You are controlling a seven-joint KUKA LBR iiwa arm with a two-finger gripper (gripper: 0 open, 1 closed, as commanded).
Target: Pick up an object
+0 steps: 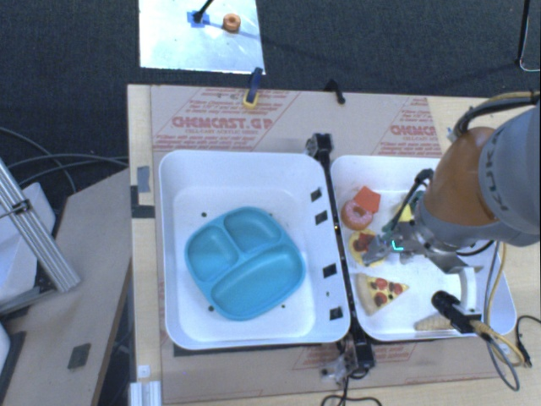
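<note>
As my arm leaned in over the right bin, gripper [390, 244]: it hung low, just right of the pink doughnut [357, 216] and a little nearer the camera.
Gripper state: I could not tell whether it was open or closed, and I saw nothing held in it.
Right bin [385, 174]: it was the white bin that held the doughnut, which lay near its left wall.
Orange block [367, 199]: it touched the doughnut on its far side.
Red-topped piece [363, 244]: it lay just on the near side of the doughnut, close beside my gripper on the left; I could not tell if they touched.
Pizza slice [380, 291]: it lay flat, well to the near side of the doughnut, beyond the red-topped piece, apart from my gripper.
Yellow piece [407, 213]: it was right of the doughnut, partly hidden by my wrist.
Pale wedge [429, 322]: it was farthest from the doughnut, by the bin's near rim.
Left bin [245, 169]: it stood left of the doughnut, across the divide between the bins.
Blue plate [245, 262]: three-part, it lay well left of the doughnut, inside the left bin.
Tabletop [220, 123]: printed cardboard covered it on the far side of the doughnut, behind both bins.
</note>
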